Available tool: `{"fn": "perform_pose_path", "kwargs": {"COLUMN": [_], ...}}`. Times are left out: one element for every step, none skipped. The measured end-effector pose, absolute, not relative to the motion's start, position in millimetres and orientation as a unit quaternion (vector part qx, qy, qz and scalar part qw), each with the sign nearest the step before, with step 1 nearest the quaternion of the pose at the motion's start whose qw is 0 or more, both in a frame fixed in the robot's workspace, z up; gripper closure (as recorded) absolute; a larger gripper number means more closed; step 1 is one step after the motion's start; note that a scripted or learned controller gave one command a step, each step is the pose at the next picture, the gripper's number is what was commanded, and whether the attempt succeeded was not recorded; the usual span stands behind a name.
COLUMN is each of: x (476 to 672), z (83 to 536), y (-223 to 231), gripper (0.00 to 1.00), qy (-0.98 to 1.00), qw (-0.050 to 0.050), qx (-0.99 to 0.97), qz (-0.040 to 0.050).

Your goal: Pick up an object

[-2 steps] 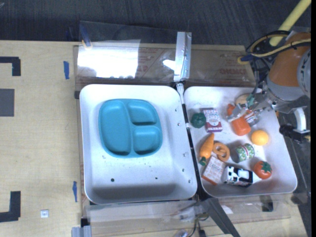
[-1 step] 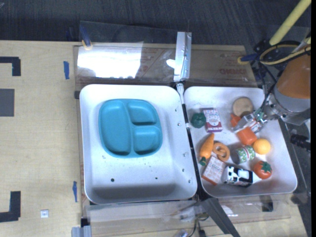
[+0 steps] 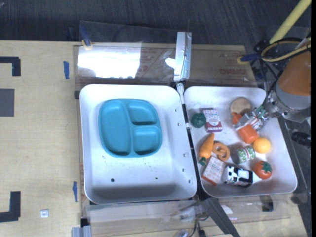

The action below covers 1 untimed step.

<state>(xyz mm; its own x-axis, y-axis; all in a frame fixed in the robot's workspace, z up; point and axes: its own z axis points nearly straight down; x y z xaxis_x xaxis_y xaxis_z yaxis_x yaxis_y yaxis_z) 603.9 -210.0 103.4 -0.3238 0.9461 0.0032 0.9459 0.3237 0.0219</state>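
Note:
The right bin (image 3: 289, 174) holds several toy foods. Among them are a tan round piece (image 3: 240, 104), an orange-red block (image 3: 248, 133), an orange ball (image 3: 262, 145), a red tomato (image 3: 263, 169), a carrot (image 3: 206, 147) and a red-and-white carton (image 3: 213, 119). My gripper (image 3: 254, 117) reaches in from the right, low over the bin's upper right part. It sits just above the orange-red block and beside the tan piece. Its metal tip hides part of what lies beneath it.
The left bin (image 3: 94, 181) carries a blue divided plate (image 3: 130, 127). A green piece (image 3: 198, 120), a pretzel (image 3: 222, 151), a small can (image 3: 245, 155), a black-and-white cow (image 3: 239, 177) and a printed packet (image 3: 214, 170) crowd the right bin's middle and front. Cables hang behind the arm (image 3: 295, 80).

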Motion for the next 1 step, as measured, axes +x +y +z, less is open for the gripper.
{"fn": "perform_pose_path", "kwargs": {"x": [608.3], "z": [213.3], "y": [-183.1], "gripper": [1.00], "qy": [0.740], "qw": [0.004], "qx": [0.672], "qz": [0.0021]}}
